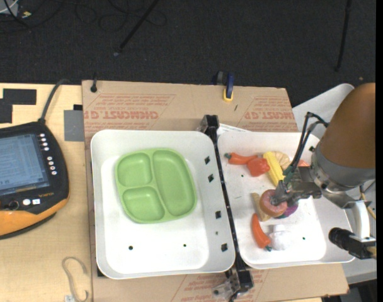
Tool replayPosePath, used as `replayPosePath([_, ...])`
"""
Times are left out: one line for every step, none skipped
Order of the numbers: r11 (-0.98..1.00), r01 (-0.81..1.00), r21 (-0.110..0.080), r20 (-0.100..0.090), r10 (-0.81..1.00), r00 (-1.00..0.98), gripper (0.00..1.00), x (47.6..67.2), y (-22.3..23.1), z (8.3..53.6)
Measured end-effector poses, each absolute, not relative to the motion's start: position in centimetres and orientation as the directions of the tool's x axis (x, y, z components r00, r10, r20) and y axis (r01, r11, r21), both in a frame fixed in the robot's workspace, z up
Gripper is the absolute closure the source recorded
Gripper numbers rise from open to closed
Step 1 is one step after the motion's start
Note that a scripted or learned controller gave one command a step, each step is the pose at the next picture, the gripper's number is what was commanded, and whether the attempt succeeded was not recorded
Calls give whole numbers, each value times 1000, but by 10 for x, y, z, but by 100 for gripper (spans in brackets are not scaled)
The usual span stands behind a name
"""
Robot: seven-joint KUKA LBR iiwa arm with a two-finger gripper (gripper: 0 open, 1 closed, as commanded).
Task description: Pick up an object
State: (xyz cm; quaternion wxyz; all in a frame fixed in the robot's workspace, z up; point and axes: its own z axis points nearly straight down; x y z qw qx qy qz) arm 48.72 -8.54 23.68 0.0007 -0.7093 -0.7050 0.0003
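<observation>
My gripper (278, 201) reaches down into the right bin (245, 247), right over a round pink and purple toy (271, 206) near the bin's middle. A yellow corn-like piece (273, 166) lies just behind it, beside a red-orange piece (248, 162). An orange carrot-like piece (260, 232) lies in front of the gripper, next to a small pale object (281, 234). The fingertips are hidden against the round toy, and I cannot make out whether anything sits between them.
The left bin (109, 168) holds a green divided plate (156, 185). A black divider with clips (219, 194) runs between the bins. A tablet-like pendant (21, 175) lies at the far left. The arm's grey and orange body (352, 137) overhangs the right bin's right side.
</observation>
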Motion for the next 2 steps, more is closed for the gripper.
replayPosePath([-1, 1000, -3, 0, 1000, 1, 100, 499, -78, 225])
replayPosePath([0, 1000, -4, 1, 1000, 0, 100, 490, -83, 218])
